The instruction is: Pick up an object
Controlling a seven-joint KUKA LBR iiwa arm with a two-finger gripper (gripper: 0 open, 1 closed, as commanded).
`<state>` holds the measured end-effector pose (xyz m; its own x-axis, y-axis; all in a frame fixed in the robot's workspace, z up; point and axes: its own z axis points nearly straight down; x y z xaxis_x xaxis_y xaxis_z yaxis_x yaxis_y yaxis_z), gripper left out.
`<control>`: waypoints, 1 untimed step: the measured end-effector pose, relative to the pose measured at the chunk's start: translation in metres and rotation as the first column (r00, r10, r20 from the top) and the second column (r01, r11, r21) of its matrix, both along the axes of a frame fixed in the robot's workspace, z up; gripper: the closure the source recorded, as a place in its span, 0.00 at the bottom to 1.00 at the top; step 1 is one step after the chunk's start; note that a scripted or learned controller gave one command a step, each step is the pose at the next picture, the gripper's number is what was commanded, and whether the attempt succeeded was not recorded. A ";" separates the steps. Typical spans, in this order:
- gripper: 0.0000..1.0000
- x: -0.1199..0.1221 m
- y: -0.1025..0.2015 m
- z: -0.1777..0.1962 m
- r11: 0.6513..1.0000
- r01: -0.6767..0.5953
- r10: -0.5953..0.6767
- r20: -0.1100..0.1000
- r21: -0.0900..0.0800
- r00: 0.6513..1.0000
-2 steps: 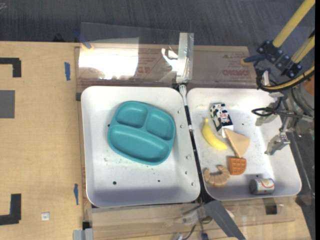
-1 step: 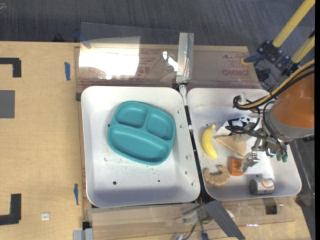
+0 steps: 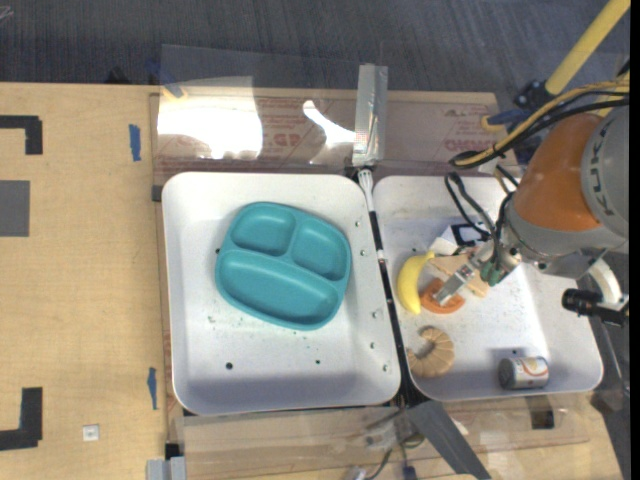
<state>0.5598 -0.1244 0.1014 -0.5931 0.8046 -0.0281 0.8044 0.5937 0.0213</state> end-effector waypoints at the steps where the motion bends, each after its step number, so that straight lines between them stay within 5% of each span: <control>1: 1.00 0.004 0.001 0.014 1.000 -0.004 0.004 0.014 -0.003 1.000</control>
